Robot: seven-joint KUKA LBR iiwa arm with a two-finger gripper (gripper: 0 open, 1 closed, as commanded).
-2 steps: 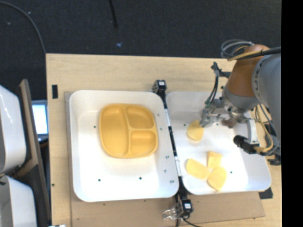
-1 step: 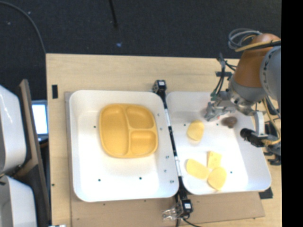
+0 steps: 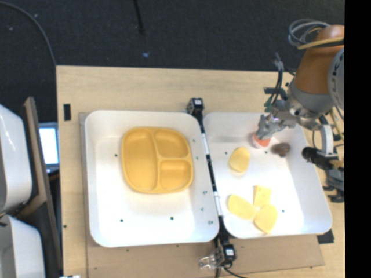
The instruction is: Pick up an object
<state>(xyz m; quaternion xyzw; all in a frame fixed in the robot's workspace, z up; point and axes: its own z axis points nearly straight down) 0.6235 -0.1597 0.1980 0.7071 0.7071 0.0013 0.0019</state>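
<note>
Right-hand shallow white plastic bin (image 3: 301, 213) on the wooden counter (image 3: 145, 88): loose stock for picking, namely a small pinkish-red rounded piece (image 3: 260, 141) directly under the gripper (image 3: 268, 127), a dark brown lump (image 3: 282, 149) just beside it, a pale yellow oval piece (image 3: 239, 159) near, and three yellow slices (image 3: 255, 207) clustered farther off. Left-hand white bin (image 3: 98, 213), well apart from the gripper: one yellow three-compartment plastic plate (image 3: 156, 158), lying flat. Gripper lowered onto or just above the pinkish-red piece, apparently the chosen target; its spread and any contact cannot be told.
</note>
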